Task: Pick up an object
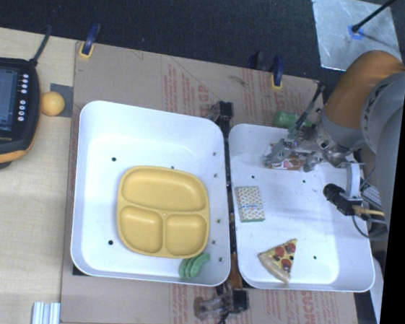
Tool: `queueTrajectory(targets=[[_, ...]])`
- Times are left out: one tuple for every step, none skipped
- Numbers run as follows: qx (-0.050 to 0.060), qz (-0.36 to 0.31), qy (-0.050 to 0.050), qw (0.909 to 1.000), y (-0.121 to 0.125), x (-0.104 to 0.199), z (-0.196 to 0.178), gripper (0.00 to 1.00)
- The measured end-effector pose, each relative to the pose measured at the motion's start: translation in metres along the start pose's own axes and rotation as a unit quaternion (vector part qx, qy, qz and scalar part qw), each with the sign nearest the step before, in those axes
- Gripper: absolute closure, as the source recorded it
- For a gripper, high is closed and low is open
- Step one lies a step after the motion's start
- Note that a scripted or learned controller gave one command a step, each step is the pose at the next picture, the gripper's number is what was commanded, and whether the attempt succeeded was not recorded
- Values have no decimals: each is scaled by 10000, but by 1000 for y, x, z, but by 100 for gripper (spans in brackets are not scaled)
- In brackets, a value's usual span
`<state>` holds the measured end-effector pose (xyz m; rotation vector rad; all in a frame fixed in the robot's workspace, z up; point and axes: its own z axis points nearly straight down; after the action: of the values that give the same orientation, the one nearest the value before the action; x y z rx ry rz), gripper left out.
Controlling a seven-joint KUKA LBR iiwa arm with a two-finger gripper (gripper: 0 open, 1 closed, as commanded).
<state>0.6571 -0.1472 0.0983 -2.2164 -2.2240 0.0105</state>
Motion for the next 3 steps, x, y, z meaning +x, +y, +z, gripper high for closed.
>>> queueTrajectory(targets=[[3,-5,41,10000,0,-17,0,0],[11,-11,57,10000,0,-29,1,0],[67,-14,63,10000,-2,-30,-8,100]])
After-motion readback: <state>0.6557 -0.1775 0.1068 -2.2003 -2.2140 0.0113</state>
